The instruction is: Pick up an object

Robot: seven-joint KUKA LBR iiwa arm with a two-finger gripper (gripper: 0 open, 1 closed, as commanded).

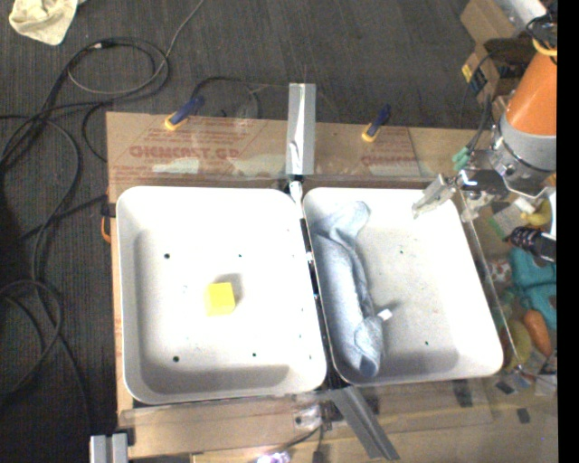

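— What's in the bins, and what are they made of?

— Two shallow white bins with rounded corners and smooth, faintly speckled floors sit side by side on the worktop (181, 154), which looks like brown cardboard or board under a clear sheet held by two blue-and-yellow clamps. The left bin (145, 271) holds a small yellow block (221, 298), cube-like with crisp edges and a matte face, lying alone near the middle of the floor. The right bin (434, 298) holds a grey sock (348, 280), soft and fuzzy, stretched long along the bin's left wall from the far corner to the near one, with a small white tag near its lower end.

— And the arm?

— It reaches in from the right, its orange band above a grey wrist. The tool (432, 197) hangs over the far right part of the right bin, slanting down and to the left, well apart from the sock and farther still from the block. Nothing sits in it.

— Fingers apart or together?

— I cannot tell; the tip is pale metal against the white bin and too small to read.

— Anything around the worktop?

— Black cables loop on the dark carpet at left, and a crumpled pale cloth (43, 18) lies at the top left corner.
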